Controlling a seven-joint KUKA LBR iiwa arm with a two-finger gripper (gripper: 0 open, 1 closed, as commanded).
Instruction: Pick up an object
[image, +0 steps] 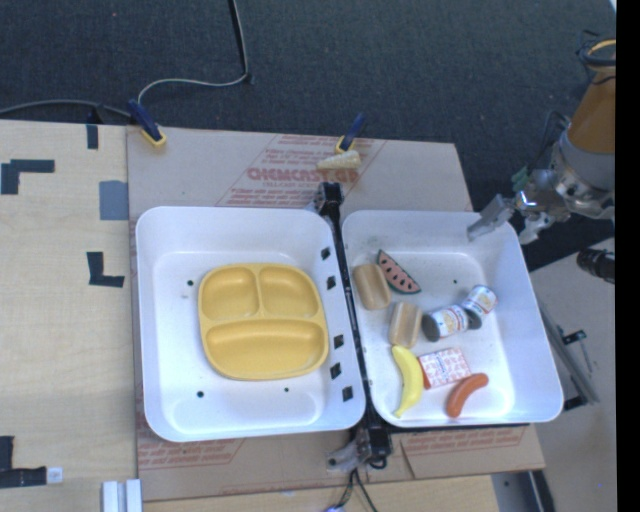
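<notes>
Objects for picking lie in the right bin (520, 300): seven in all, counted as one watermelon slice (398, 273), two tan bread-like pieces (372, 287) set near each other, one can (449, 321) on its side touching one small jar (481, 301), one banana (407, 380), one red-and-white packet (443, 366) just beside the banana, and one sausage (466, 394) near the bin's front right corner. One yellow divided plate (264, 320) with three compartments sits alone in the left bin (160, 300). Both bins rest side by side on a cardboard sheet (290, 170) over the table (50, 330). At the right edge the arm (598, 120) reaches in, its orange band above the grey wrist, tilted down and leftward. Its gripper (505, 217) hangs over the right bin's back right corner, above the rim and well apart from every object; the fingers (488, 219) look spread apart and grasp nothing. Two blue-and-yellow clamps (146, 121) grip the cardboard's back edge.
</notes>
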